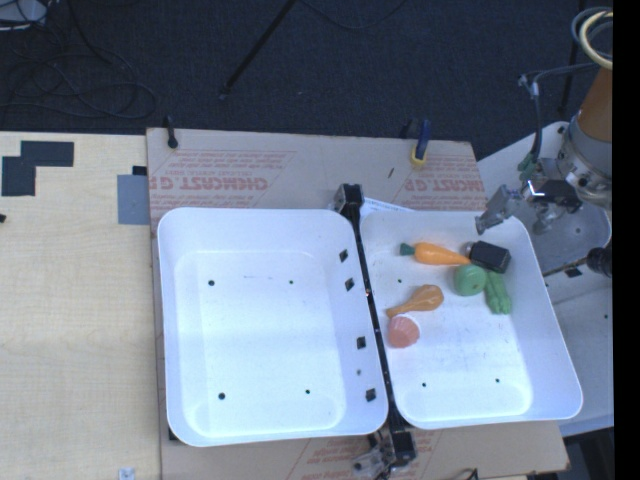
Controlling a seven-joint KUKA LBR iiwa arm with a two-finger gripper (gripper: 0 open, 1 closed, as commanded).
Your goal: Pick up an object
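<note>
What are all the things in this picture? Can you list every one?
left bin: one, white, left side of bench
right bin: one, white, right side of bench
toy carrot: one, orange with green end, right bin, far part
black block: one, black, right bin, right of the carrot
green toy: one, green, right bin, below the black block
tan toy: one, orange-tan, middle of right bin
pink toy: one, pink, below the tan toy
clamp: one, blue and yellow, far board edge
gripper: one, grey, above right bin's far right corner

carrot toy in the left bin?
No, the carrot lies in the right bin, near its far edge, beside the black block.
</note>
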